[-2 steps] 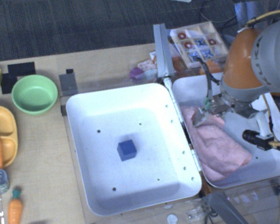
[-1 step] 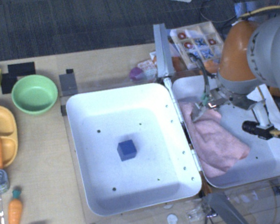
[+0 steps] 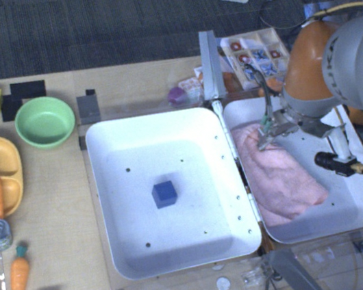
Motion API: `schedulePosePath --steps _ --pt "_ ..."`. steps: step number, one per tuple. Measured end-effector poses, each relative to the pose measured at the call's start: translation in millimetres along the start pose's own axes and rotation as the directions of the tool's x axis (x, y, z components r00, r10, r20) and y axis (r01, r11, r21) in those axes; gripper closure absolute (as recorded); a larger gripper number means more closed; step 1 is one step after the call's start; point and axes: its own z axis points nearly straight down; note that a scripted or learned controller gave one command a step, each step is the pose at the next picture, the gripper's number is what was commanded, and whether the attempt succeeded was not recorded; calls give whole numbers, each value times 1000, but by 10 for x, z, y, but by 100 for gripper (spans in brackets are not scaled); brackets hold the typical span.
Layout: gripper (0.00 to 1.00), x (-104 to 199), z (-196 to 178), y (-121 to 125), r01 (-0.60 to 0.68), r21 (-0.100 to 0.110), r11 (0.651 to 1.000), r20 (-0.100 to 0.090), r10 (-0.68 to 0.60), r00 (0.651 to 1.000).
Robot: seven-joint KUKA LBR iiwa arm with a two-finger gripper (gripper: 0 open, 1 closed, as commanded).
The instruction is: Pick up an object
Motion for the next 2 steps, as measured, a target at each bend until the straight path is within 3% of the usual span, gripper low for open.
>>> schedulePosePath --steps 1,2 --pt "0 0 -1 0 0 0 1000 0 0 1000" --pt "0 -72 133 25 18 7 1000 -2 -18 1000"
